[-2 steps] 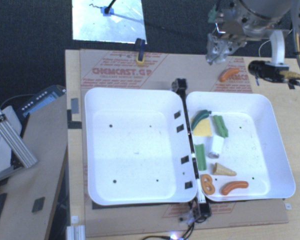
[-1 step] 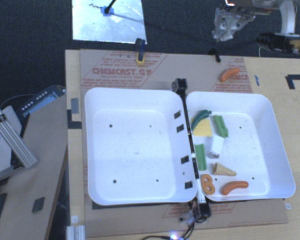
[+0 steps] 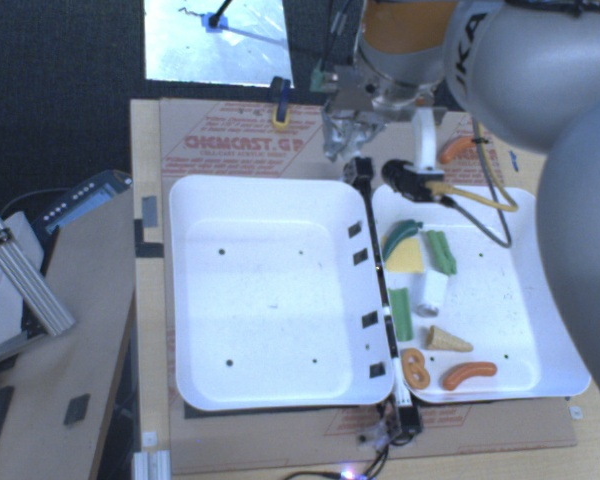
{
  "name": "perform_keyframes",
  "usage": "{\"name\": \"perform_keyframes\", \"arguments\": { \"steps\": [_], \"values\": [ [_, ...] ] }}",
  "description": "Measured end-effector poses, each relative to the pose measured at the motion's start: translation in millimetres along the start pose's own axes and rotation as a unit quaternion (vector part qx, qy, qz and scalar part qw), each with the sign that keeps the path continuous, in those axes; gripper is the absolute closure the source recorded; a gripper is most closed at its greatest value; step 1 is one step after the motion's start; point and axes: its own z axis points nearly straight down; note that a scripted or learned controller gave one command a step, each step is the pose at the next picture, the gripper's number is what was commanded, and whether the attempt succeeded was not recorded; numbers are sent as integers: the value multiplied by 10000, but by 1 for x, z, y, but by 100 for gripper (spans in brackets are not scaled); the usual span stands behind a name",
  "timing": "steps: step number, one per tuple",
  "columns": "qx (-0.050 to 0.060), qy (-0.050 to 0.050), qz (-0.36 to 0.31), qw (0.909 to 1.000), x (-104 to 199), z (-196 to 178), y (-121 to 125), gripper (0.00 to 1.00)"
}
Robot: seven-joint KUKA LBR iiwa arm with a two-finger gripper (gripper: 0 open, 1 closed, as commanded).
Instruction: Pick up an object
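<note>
Gripper above the bins' far edge, finger state indiscernible, right bin holding sausage lying left-right, green stick lying near-far, cone tip pointing left

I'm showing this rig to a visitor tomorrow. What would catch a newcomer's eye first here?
The big grey arm with its orange band fills the top right, its hand hanging above the far end of the divider between the two bins. Next, the small colourful toy foods in the right bin: a yellow wedge, green sticks, a cone and an orange sausage. The left bin is plain white.
</note>
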Motion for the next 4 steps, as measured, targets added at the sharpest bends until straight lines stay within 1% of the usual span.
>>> {"name": "perform_keyframes", "arguments": {
  "steps": [1,2,3,4],
  "values": [
    [34,-16,17,10000,52,180,-95,100],
    [-168,15,40,9998,40,-14,-70,100],
    [-47,-3,10,10000,121,78,-43,100],
    [-136,15,32,9999,116,-51,-27,100]
  ]
}}
